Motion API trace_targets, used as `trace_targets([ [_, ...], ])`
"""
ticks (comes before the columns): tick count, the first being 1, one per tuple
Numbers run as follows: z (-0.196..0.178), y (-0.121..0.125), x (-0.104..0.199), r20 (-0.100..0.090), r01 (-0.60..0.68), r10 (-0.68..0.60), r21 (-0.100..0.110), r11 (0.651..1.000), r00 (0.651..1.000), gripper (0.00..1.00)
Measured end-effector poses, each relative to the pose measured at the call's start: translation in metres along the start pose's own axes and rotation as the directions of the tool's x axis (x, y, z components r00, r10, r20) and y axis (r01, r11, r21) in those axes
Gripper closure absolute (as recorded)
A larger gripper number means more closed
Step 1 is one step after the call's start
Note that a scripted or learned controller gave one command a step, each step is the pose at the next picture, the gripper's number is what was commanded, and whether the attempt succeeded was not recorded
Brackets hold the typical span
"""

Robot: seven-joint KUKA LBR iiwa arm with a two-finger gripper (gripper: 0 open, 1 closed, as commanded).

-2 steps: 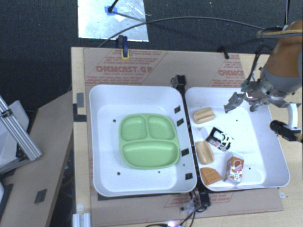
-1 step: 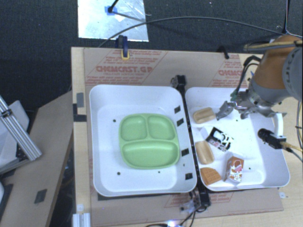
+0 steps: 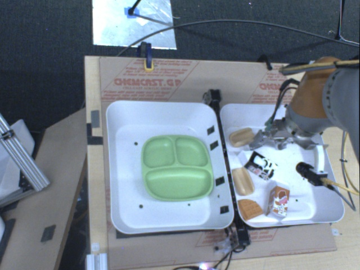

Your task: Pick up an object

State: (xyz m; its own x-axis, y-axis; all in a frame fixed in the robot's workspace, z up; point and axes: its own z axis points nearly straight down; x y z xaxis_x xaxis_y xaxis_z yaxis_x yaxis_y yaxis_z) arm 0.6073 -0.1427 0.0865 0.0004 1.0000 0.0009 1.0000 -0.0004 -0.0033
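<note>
From the overhead camera: the grey arm's claw [image 3: 274,133] hangs low over the right bin [image 3: 332,207]; whether it is open cannot be told. Just beside it lies a tan bread-like piece [image 3: 241,136], long axis running left to right. It looks light and slightly yielding, best pinched across its narrow width.

Counter [image 3: 169,75]: printed brown sheet on top. 2 white bins lie on it, left bin [image 3: 121,167] at 9 o'clock of right bin [image 3: 329,207], touching.

The grey arm [image 3: 337,94] with its orange band reached in from the right, its tool [image 3: 270,135] angled downward and leftward.
</note>
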Motion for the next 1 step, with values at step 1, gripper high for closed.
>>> trace_targets([
  [1,-0.0138,0.0016,-0.0006,0.002,-0.001,0.001,-0.006,1.0,1.0,1.0],
])
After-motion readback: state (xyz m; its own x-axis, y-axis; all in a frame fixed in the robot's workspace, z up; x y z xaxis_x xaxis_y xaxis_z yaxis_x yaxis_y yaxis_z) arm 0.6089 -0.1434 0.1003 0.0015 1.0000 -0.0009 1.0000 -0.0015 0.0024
